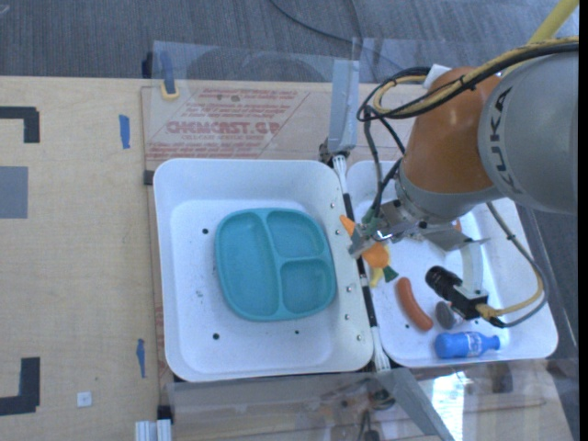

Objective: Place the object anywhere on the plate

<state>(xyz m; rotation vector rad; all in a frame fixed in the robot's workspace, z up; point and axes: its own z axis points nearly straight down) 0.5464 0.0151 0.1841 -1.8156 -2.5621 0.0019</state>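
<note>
- Since the gripper [369,235] sits low at the wall shared by the two bins, w/ an orange object [375,257] directly beneath it, that piece is judged to be the task's thing. Whether it is pinched or merely touched cannot be told, as the wrist hides the grip.
- The orange object is seen at the left edge of the right bin [537,324], just beside the divider. A smaller orange bit [347,223] shows at the rim of the left bin [184,246] — same item or not, unclear.
- The teal plate [276,265] lies in the left bin, near the divider, w/ three compartments.
- Step in hand, as judged: lift & carry across to the plate.
- To be done well, the grip should be confirmed before any sideways move. The object should be raised clear of both rims, since the divider stands between pick & plate.
- Travel is short — the right-hand compartments lie just past the rim, so release can be made there; any compartment is acceptable.
- Release should be made low & near a compartment's middle, so nothing rolls off.
- A red sausage [413,303] & a blue bottle [467,344] lie apart in the right bin & need not be disturbed.
</note>
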